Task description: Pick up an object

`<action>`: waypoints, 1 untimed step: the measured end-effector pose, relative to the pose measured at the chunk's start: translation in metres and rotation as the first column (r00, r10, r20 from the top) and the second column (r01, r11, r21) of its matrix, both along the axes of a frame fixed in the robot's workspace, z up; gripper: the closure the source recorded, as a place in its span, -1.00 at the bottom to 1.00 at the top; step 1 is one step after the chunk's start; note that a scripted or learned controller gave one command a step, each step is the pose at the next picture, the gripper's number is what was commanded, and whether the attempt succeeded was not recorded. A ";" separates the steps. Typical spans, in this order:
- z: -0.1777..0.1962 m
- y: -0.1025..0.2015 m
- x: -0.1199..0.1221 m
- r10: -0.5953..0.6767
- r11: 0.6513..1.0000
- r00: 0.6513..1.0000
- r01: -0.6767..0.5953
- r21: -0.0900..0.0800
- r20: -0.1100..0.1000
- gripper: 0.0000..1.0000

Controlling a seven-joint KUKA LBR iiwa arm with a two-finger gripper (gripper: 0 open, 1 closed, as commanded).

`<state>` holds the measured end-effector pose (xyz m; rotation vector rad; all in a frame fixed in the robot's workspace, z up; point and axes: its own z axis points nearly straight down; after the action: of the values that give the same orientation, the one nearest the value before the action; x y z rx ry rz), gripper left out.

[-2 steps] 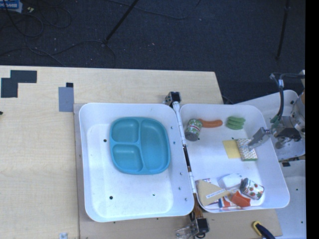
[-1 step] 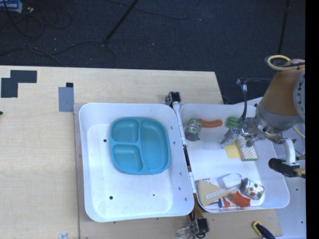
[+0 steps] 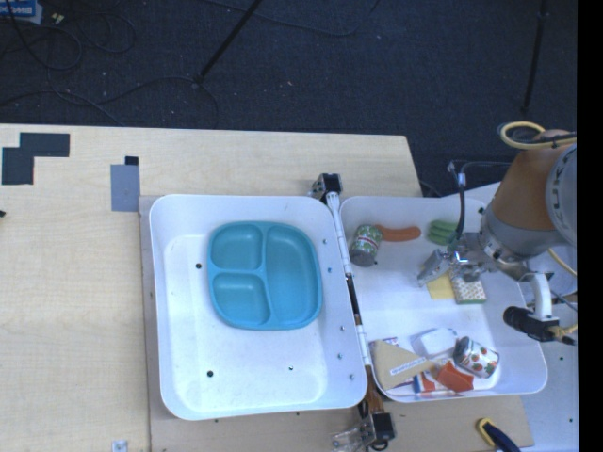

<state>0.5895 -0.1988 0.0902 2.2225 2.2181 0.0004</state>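
- Turquoise plastic, a divided plate (image 3: 263, 275) lies in the left bin (image 3: 179, 384), well to the left of the rail (image 3: 344, 271) where the two bins meet.
- Just right of that rail, near the far end of the right bin (image 3: 528, 384), a small green-labelled can (image 3: 365, 244) lies on its side.
- Right of the can and touching it or nearly so, an orange carrot-like stick (image 3: 402, 234) lies flat.
- Further right of the rail, a green block (image 3: 442, 232) sits near the bin's far wall.
- The gripper (image 3: 443, 267) hangs low over the bin floor just nearer than the green block; its metal fingers look spread apart with nothing seen between them.
- Right beside the gripper, a yellow sponge (image 3: 441, 288) and a pale speckled square (image 3: 469, 291) lie touching each other.
- At the rail's near end, a clutter of card pieces (image 3: 400, 361), a red block (image 3: 455, 378) and a spotted cup (image 3: 476, 358) is heaped together.
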 end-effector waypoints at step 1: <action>0.011 -0.004 0.002 -0.002 1.000 1.000 0.002 -0.007 0.008 1.00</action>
<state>0.5917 -0.2028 0.1011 2.2176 2.2081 0.0011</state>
